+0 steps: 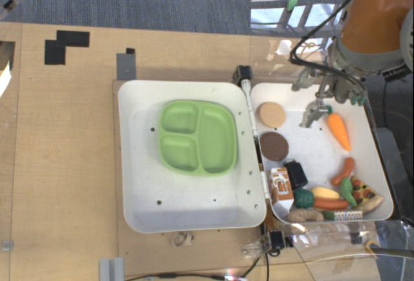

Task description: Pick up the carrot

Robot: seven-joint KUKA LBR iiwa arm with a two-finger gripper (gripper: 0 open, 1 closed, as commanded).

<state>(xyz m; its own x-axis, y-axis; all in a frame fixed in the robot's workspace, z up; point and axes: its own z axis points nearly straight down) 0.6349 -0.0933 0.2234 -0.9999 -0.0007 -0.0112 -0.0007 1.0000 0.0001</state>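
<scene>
Carrot (339, 131) hasn't been picked up yet, it's lying in the right bin (378, 163); gripper (315, 111) is parked just beside it, apparently open, nothing held.

Light wooden surface (58, 163) carries two shallow white bins, touching side by side: left bin (139, 208) and right bin (381, 176). Black square markings (65, 45) lie at the surface's far left.

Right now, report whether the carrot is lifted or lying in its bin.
Lying in the right bin: the carrot rests on its floor, beside the gripper, not between its fingers.
</scene>
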